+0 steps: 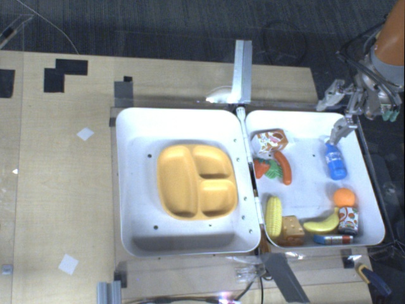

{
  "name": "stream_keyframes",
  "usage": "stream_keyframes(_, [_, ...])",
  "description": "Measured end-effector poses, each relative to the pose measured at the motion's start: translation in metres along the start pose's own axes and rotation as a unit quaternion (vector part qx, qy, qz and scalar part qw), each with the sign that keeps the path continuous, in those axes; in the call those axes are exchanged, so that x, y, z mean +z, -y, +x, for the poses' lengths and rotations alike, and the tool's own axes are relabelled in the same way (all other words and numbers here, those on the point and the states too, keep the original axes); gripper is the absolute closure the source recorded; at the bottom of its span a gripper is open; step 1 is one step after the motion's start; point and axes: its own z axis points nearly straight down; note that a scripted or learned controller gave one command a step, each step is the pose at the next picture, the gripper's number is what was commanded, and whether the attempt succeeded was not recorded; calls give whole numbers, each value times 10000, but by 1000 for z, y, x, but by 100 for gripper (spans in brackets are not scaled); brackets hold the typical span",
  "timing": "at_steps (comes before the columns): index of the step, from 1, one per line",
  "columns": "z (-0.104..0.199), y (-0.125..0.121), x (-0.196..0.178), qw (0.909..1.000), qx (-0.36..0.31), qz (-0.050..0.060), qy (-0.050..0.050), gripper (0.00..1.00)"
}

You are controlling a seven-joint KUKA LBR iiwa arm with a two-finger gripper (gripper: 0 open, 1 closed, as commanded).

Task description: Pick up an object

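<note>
- The gripper (342, 130) is hanging over the far right corner of the right bin (304, 124), reaching in from the right under the arm (387, 49) with its orange band. A pale finger is slanting down toward the bottle (335, 162); its tip is sitting just above the bottle's top end, and whether it is touching cannot be told from this slant.
- Nothing is showing between the fingers, so the gripper is carrying nothing; how wide it is standing cannot be made out (the wrist hardware is crowding that corner).
- The bottle, blue and lying on its side, is resting apart from the other things, with bare bin floor around it. That probably makes it the easiest pick, which would explain why the gripper is sitting where it is.
- Nearer the camera, the orange (344, 197) is lying beside a small can (348, 220), with the banana (321, 223) curving just left of them and a marker (333, 239) along the near wall.
- Further left, the corn (273, 215) is standing next to a brown block (292, 229); packed so close, these would be awkward to grasp singly.
- Against the dividing wall, a snack packet (270, 142) is lying above a carrot (278, 167) (red-orange with green at one end).
- The left bin (133, 170) is holding a yellow tray (195, 180), well apart from the gripper.
</note>
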Motion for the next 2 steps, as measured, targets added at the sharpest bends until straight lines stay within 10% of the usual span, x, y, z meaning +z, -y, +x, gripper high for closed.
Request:
stream_keyframes(1, [-31, -46, 98, 9930, 1180, -10, -22, 0])
stream_keyframes(2, [-1, -55, 164, 9718, 2358, 3, 26, 0])
